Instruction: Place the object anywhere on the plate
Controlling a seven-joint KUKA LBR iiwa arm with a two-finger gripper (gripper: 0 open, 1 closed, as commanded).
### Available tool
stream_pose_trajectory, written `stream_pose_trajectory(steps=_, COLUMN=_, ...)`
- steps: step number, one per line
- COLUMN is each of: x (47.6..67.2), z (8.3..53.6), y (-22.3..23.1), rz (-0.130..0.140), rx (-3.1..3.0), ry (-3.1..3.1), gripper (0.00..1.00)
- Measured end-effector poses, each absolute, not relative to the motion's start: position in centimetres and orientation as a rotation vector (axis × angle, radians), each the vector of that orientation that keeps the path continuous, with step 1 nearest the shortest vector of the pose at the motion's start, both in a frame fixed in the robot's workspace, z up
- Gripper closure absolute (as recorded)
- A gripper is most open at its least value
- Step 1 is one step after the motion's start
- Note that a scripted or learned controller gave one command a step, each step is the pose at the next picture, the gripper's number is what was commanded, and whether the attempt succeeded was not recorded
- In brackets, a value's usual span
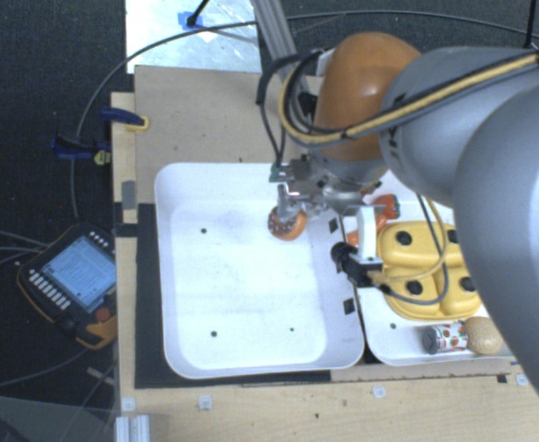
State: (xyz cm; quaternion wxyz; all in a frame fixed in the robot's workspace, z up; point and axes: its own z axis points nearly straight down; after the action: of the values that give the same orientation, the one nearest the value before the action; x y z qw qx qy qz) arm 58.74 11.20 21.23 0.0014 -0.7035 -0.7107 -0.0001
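The claw (288, 205) hangs over the left bin (186, 274), near that bin's far right corner. Its metal fingers are closed in around a small round orange-brown object (287, 225), which sits between their tips, just above or on the white floor; I cannot tell which. Above the claw rises the orange band (366, 81) of the grey arm (490, 145), which covers much of the right bin (389, 348). In that right bin lies a yellow plate (418, 267) with dark holes, against the bin's near half, well apart from the held object. Beside the plate, at the near edge, lie a small can (444, 339) and a tan rounded item (484, 336). Both bins rest on the table (195, 136).
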Motion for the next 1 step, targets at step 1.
stream_pose_trajectory(steps=1, x=56.45, z=21.03, y=16.23, rz=0.0, rx=-2.209, ry=-2.23, gripper=1.0)
